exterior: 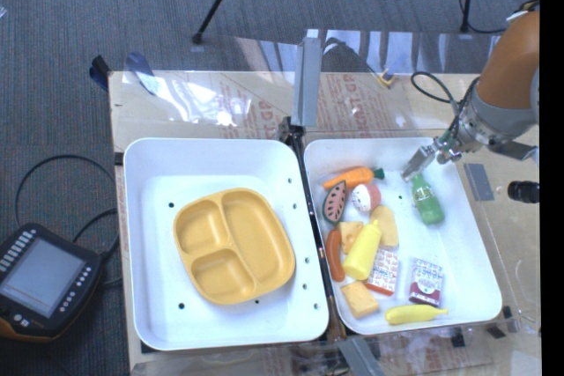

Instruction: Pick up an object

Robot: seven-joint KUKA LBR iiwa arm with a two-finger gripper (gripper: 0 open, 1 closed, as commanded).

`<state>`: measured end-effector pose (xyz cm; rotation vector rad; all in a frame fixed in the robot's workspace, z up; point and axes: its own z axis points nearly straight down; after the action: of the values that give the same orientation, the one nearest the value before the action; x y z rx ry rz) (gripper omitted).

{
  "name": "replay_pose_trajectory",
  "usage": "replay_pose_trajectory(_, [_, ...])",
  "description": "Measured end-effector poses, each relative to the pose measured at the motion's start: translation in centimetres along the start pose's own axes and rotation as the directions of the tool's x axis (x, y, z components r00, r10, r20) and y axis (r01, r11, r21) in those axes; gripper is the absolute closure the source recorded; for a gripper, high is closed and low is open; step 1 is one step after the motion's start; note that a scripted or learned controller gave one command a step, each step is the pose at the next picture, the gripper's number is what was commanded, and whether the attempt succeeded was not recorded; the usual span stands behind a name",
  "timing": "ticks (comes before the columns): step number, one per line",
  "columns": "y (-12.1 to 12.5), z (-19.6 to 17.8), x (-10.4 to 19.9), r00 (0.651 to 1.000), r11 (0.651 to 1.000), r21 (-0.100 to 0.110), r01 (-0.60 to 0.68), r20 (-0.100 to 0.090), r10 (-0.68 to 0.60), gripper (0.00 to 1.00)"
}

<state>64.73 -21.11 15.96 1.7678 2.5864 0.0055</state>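
Note:
The right bin [480,264] holds several toy foods. Among them are a green bottle [427,200], a carrot [350,178], a watermelon slice [335,203], a yellow squeeze bottle [364,249], a banana [414,313] and two small red cartons [426,281]. My gripper [429,158] hangs over the bin's far right part, just above the top of the green bottle. It stands open with nothing between its fingers.
The left bin [154,189] holds a yellow three-compartment plate [233,244]. A grey post [306,84] rises behind the seam between the bins. A black cable [432,88] loops near the arm. A teach pendant [40,277] lies on the floor at left.

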Motion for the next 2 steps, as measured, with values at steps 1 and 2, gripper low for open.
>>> replay_pose_trajectory(1, [-0.3, 7.1, 0.3, 0.983, 0.983, 0.012, -0.185, -0.010, 0.185, 0.00])
replay_pose_trajectory(2, [-0.2, 5.9, 0.2, 0.983, 0.983, 0.010, -0.184, -0.008, 0.184, 1.00])
